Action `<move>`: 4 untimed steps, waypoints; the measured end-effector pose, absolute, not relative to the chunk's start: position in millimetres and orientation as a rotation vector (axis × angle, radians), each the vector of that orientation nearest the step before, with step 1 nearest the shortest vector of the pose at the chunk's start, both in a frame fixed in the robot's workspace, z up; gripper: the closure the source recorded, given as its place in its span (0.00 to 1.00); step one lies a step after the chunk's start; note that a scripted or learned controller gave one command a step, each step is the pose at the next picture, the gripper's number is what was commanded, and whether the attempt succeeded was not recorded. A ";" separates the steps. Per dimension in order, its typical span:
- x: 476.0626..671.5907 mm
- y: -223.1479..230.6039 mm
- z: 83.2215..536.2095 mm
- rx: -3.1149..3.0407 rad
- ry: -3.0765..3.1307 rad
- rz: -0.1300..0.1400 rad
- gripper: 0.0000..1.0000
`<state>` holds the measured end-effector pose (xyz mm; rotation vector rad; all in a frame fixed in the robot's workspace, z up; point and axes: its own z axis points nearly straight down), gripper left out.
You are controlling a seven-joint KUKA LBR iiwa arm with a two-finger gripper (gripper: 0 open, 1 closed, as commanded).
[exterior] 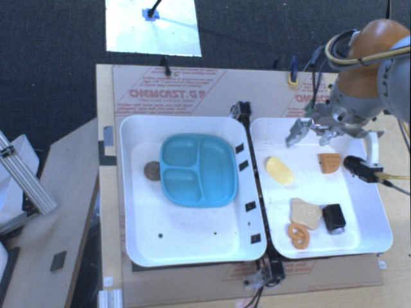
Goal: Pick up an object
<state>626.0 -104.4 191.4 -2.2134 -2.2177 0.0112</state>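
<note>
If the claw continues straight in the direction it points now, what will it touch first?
The claw points down and toward the view's left, over the right bin. It would probably meet the bin's bare white floor first, above the yellow piece as the camera sees it. Depth is hard to judge.

Glossy blue plastic tray (196, 171), smooth white bins (192, 252)

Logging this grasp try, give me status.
Gripper above right bin, holding nothing. Yellow piece nearest, just below. Pretzel, black block farther off. Nothing blocking.
</note>
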 end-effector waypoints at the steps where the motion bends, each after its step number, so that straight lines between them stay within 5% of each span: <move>1: 628.9 -104.3 198.3 -2.218 -2.227 -0.001 0.00; 4: 643.7 -103.1 84.1 -2.215 -2.229 0.000 0.00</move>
